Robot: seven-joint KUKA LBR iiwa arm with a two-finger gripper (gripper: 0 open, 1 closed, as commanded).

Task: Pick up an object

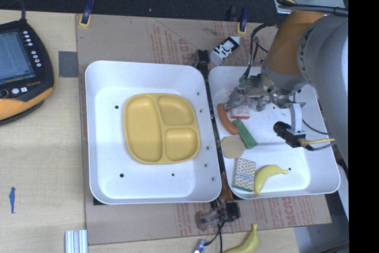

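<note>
The gripper (247,99) hangs low in the right bin (317,178) over the hotdog (227,119), grip state unclear, seemingly reaching; next it must close and lift.

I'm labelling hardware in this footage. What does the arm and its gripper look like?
The arm is bulky, rounded and grey, with an orange band above the wrist. Thin black cables loop beside the band. The gripper is a compact grey metal assembly, too cluttered to make out finer detail.
</note>
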